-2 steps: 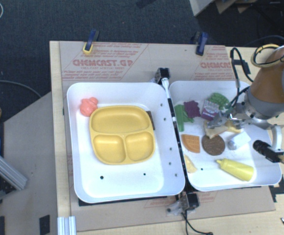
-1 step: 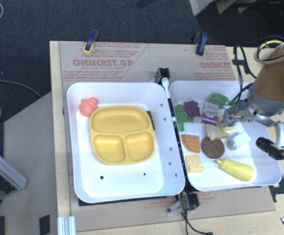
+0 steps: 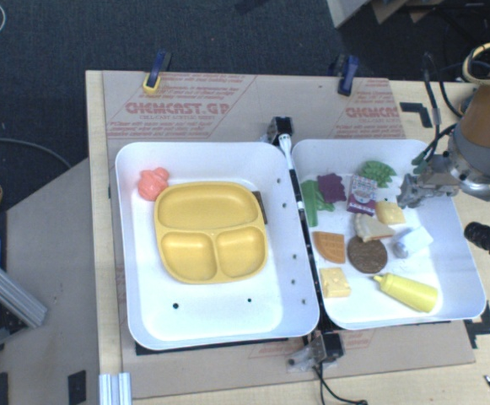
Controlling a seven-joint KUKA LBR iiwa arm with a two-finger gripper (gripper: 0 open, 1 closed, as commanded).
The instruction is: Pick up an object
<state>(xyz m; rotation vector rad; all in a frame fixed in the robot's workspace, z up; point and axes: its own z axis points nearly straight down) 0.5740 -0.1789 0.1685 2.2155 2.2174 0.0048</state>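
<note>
The right bin point(image 3: 460, 306) holds several toy foods: a green vegetable point(image 3: 310, 201), purple grapes point(image 3: 332, 187), a green leafy piece point(image 3: 377, 172), a small printed packet point(image 3: 363, 194), a pale yellow block point(image 3: 390, 213), an orange cracker point(image 3: 330, 246), a brown round cookie point(image 3: 368, 256), a yellow cheese square point(image 3: 336, 283) and a yellow squeeze bottle point(image 3: 410, 292). My gripper point(image 3: 412, 192) hangs low over the bin's upper right part, just right of the packet and above the pale yellow block. Nothing shows between its tips.
The left bin point(image 3: 143, 302) carries a yellow three-part tray point(image 3: 211, 230) and a pink toy point(image 3: 152, 183) at its upper left corner. A divider ridge point(image 3: 299, 226) separates the bins. A white and grey scrap point(image 3: 411, 241) lies beside the cookie. Clamps point(image 3: 347, 74) hold the board's far edge.
</note>
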